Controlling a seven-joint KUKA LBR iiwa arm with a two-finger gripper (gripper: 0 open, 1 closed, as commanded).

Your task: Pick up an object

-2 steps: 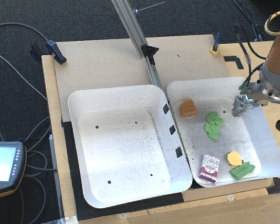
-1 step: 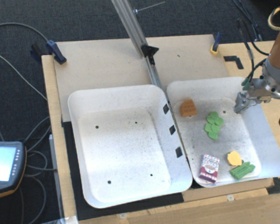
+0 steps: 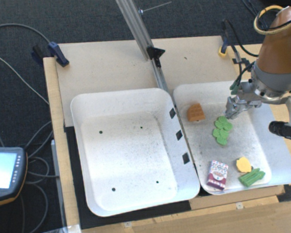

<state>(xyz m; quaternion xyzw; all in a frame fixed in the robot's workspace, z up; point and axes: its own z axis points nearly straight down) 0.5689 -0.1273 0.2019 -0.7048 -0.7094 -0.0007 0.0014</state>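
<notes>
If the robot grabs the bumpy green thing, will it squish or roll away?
The bumpy green thing lies flat in the right bin, so it probably won't roll. Its lumpy edges might slip between the gripper fingertips. It looks like a small toy, likely light.

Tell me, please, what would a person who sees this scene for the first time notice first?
Probably the grey and orange arm reaching in from the right, its gripper low over a green toy in the right bin. Near it lie an orange-brown piece, a small pink packet and a yellow piece. The left bin looks speckled.
</notes>
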